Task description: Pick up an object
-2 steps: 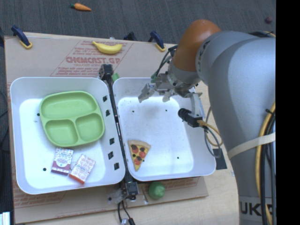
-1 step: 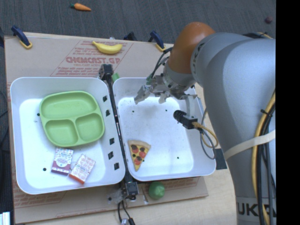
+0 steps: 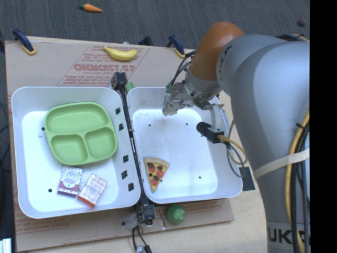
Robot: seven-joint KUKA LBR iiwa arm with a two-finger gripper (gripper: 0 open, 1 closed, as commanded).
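One camera, fixed above the counter (image 3: 79, 70), looking down at a slant. Near edge of the scene at the bottom of the frame, far edge and dark floor (image 3: 131, 4) at the top. Medium distance: both white bins, left bin (image 3: 21, 157) and right bin (image 3: 184, 188), fit whole. The arm (image 3: 263, 88) enters from the right, large and close to the lens.
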